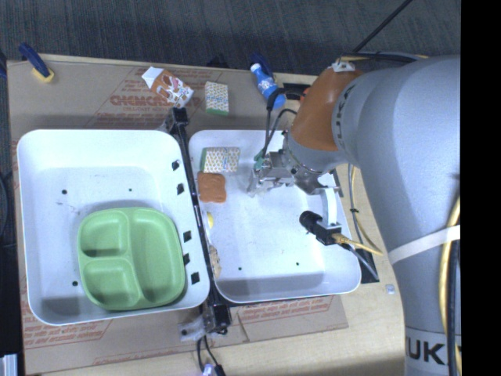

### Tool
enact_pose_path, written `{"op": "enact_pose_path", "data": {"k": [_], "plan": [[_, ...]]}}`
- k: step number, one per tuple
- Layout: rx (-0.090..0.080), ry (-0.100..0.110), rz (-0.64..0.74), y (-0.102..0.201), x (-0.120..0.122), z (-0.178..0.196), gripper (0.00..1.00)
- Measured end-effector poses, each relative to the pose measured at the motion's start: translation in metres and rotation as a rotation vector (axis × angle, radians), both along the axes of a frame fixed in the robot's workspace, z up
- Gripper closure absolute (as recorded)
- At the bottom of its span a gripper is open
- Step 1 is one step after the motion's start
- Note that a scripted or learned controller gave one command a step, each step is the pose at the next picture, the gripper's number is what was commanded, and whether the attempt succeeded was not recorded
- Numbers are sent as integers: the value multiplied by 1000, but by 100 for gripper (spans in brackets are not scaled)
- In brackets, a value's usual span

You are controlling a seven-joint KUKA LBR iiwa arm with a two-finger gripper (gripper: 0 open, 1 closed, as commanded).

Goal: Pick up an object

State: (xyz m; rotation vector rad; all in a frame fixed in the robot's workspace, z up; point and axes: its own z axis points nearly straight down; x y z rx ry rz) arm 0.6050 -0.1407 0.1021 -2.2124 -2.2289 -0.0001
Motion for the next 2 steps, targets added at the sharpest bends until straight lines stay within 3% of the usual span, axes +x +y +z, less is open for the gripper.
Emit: {"op": "enact_pose_path", "data": {"k": [1, 2], "plan": [[-3, -4, -3, -23, -59, 131, 100], [-2, 1, -1, 3, -91, 135, 100]]}}
